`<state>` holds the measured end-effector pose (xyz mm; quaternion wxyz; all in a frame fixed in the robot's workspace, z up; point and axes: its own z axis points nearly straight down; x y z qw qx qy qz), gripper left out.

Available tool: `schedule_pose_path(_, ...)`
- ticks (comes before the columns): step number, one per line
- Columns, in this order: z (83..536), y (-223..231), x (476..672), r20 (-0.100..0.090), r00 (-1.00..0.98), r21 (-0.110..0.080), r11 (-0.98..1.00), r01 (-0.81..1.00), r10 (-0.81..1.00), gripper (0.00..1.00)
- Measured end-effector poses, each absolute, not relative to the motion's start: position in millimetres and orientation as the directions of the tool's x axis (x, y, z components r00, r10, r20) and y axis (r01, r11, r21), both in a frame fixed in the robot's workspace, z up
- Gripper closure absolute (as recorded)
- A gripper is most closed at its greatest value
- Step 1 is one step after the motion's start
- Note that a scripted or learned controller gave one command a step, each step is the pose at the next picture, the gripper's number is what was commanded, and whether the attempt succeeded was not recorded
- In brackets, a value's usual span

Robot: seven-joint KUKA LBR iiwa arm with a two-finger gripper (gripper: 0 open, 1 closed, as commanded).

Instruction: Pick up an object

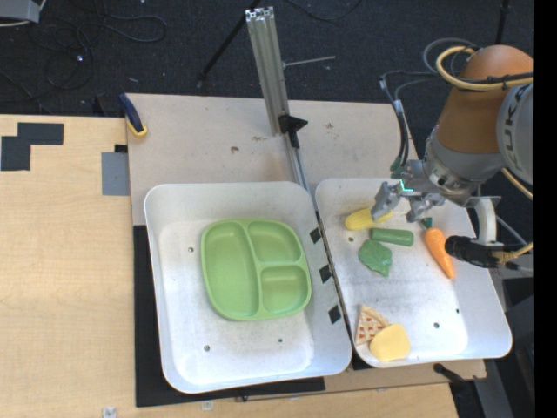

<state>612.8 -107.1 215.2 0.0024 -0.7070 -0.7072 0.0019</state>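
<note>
My gripper (403,207) hangs over the back of the right bin (470,316), with its fingers spread and nothing between them. Just below it and to the left lies a yellow banana-like piece (358,220). A dark green cucumber (392,235) lies right under the fingers, and a green leafy piece (376,257) sits in front of that. An orange carrot (439,252) lies to the right of the gripper.
A waffle wedge (371,322) and a yellow chunk (390,343) lie at the right bin's front. The left bin (174,320) holds a green divided plate (257,268). An upright metal post (268,68) stands behind the bins.
</note>
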Motion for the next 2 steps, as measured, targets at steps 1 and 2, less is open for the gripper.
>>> schedule_pose_path(1, 216.5, -107.1, 613.6, 0.0, -0.001, -0.003, 0.001, 1.0, 1.0, 0.0)
schedule_pose_path(2, 172.9, -106.9, 610.5, 0.0, 0.0, -0.007, 0.0, 1.0, 1.0, 0.0)
